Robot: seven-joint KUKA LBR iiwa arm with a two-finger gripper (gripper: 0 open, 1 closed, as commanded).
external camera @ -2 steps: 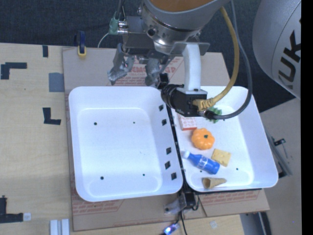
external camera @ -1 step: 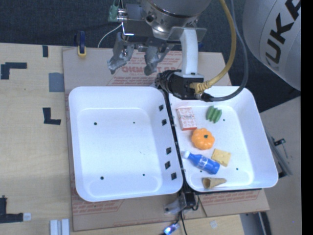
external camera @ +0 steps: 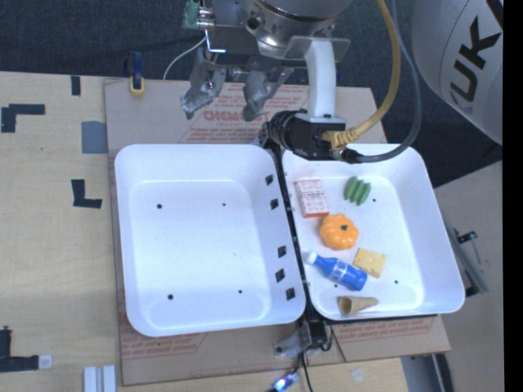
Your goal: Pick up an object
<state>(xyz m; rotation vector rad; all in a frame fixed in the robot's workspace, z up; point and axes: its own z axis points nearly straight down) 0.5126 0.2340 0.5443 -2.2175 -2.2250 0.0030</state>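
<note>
My gripper hangs high over the far edge of the left bin, its two grey fingers spread apart with nothing between them. The right bin holds a small red-and-white box, a green pepper-like piece, an orange pumpkin, a yellow cheese wedge, a blue bottle lying on its side and a tan cone. All of these lie well to the right of and nearer the camera than the gripper.
The two bins sit on a brown cardboard sheet on the wooden bench. A small yellow-and-blue clamp stands at the cardboard's far left corner. The big grey arm body fills the upper right.
</note>
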